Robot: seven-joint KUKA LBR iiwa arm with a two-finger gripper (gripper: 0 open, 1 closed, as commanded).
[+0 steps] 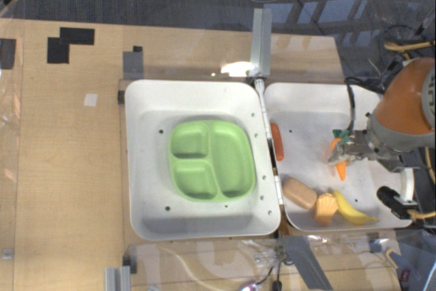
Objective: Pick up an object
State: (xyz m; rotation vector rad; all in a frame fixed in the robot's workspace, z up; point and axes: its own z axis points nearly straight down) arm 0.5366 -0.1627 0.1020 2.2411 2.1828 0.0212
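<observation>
A small orange carrot (341, 172) lies in the right bin (306, 105), right of its middle. My gripper (343, 153) is down directly over the carrot and covers its middle, so orange shows above and below it. The grey arm with its orange band (409, 105) reaches in from the right. Other objects in this bin are a red sausage (276, 140) along the left wall, a tan bread roll (300, 193), an orange block (325, 208) and a yellow banana (353, 209) near the front wall.
The left bin (146, 146) holds a green divided plate (212, 160) at its centre. A metal post (261, 37) stands behind the wall between the bins. A black cable (351, 102) hangs by the arm over the right bin's back right.
</observation>
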